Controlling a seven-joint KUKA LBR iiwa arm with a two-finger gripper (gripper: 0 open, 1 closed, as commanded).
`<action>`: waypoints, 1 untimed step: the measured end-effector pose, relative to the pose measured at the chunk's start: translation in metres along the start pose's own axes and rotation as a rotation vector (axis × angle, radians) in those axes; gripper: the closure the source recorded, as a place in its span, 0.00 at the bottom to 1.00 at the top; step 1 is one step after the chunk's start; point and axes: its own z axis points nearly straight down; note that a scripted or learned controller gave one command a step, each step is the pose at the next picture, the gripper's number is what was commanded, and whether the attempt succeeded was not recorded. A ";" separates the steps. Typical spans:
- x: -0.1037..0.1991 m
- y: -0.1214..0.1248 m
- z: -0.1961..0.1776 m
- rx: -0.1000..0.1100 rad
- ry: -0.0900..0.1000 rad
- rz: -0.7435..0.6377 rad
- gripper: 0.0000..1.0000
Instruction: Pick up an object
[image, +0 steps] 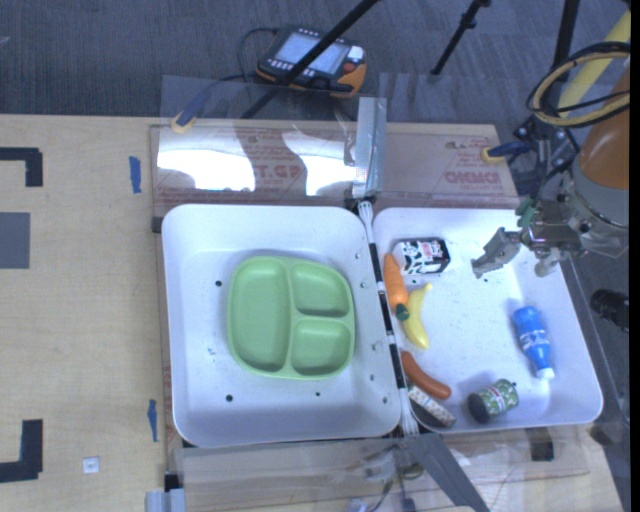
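White right bin (575, 395) holds, near to far: green can (494, 399), blue bottle (532, 340), carrot (396, 281), milk carton (421, 256). Beyond, we see gripper (518, 256) hovering, fingers spread, holding nothing. We judge pick not yet started.

One fixed camera above the bench, looking down at a slant, left bin (190, 300) and right bin (575, 330) both in frame

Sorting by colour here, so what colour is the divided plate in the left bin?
Light green plate, clear in the camera view.
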 end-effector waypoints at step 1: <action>0.053 0.055 0.072 0.000 0.000 0.007 0.00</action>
